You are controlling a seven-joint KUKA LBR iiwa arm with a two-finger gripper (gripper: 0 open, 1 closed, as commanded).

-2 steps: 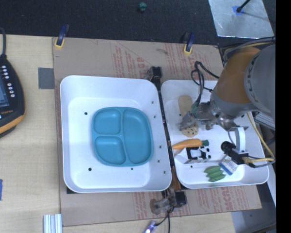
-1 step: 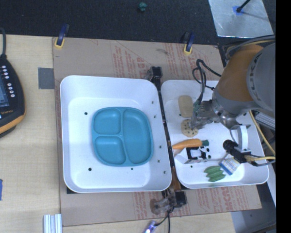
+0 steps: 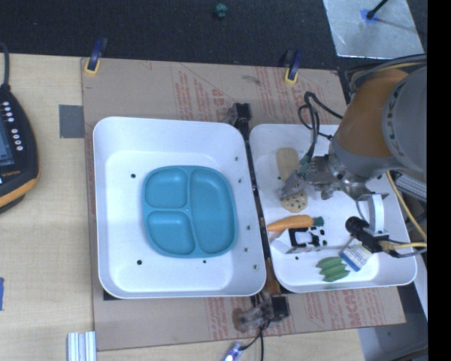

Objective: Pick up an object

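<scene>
Brown cardboard (image 3: 173,89) covers the bench beneath two shallow white bins. At the frame's centre, the left bin (image 3: 113,201) holds a blue three-compartment plastic plate (image 3: 189,210). At right, the right bin (image 3: 398,273) holds a round tan cookie (image 3: 294,199), an orange carrot (image 3: 289,222) and a green pod (image 3: 332,268) — the grey gripper (image 3: 304,177) sits just above the cookie, finger state impossible to tell.

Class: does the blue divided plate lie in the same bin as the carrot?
No: the blue plate lies in the left bin, the carrot in the right bin.
</scene>
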